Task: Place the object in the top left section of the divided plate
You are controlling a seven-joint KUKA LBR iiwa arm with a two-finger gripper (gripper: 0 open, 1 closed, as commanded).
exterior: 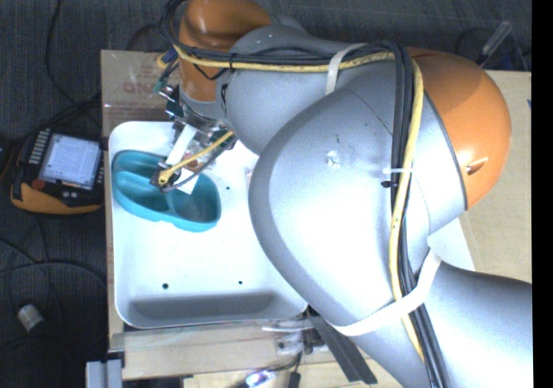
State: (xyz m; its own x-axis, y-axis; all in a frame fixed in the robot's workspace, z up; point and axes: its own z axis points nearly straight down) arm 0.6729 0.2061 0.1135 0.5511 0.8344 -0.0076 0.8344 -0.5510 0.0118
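Claw [177,172] hangs low over the teal, shallow, moulded plastic divided plate [164,192], fingertips at the plate's middle ridge. A small pale flat object [183,181], possibly with a thin brownish strip, sits at the fingertips; too blurred to tell whether the claw is pinching it, spread or pressed together. Plate lies in the white shallow plastic bin [190,283], its long axis running from the bin's far left corner toward the bin's centre. Judgement: object is already over the plate; which section lies beneath cannot be told. Grey arm [363,187] covers the bin's right side.
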